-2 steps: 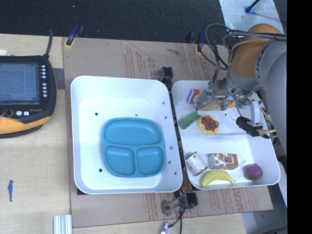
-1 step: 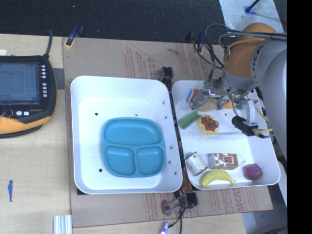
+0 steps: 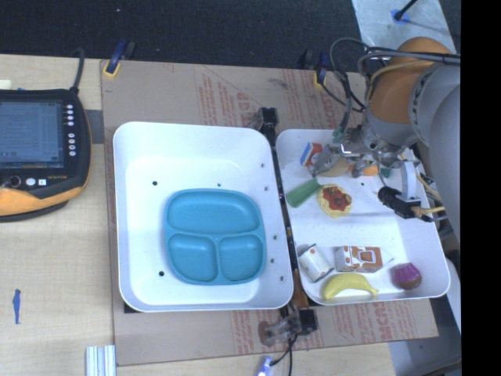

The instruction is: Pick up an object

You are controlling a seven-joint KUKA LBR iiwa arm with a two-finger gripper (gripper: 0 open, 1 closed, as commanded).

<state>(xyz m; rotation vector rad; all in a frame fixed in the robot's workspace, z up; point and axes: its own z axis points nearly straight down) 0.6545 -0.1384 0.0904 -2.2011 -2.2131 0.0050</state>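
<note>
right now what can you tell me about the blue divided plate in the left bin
The blue divided plate is a light blue tray that looks like smooth plastic, roughly rectangular with rounded corners. It has three compartments: one wide one along its far side and two smaller ones along its near side. It lies flat and right side up on the floor of the left bin, a little toward the near right corner. Its compartments hold nothing, and no other object touches it.

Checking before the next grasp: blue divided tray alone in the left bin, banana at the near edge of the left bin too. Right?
Not quite. The banana lies at the near edge of the right bin, beside the purple object. The blue divided tray does sit alone in the left bin. The camera view shows this.
</note>
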